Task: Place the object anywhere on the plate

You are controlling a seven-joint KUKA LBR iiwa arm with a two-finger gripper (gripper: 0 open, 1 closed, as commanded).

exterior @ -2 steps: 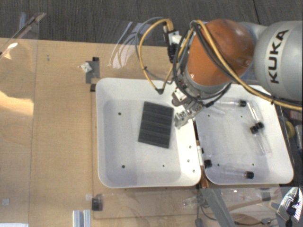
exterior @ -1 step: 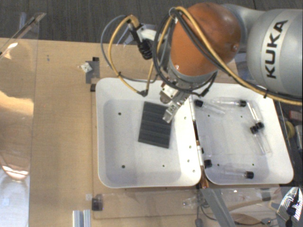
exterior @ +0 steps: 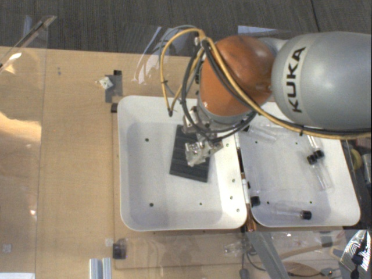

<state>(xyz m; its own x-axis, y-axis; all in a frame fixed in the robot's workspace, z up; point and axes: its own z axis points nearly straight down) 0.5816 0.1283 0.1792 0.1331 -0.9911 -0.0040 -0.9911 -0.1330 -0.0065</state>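
Observation:
A dark grey rectangular plate (exterior: 181, 157) lies tilted in the middle of the left white bin (exterior: 136, 173). My gripper (exterior: 196, 153) hangs directly over the plate's right half, low and close to its surface. The wrist and cables hide most of it, so whether anything is in it is unclear. A clear tube with a black cap (exterior: 289, 213) lies near the front of the right bin (exterior: 343, 214). A second capped tube (exterior: 317, 160) lies toward that bin's right side.
The arm's large orange and grey body (exterior: 273, 77) covers the back of both bins. Another clear tube (exterior: 266, 135) lies at the right bin's back left. Small black fixtures (exterior: 114, 89) sit on the wooden bench beside the left bin.

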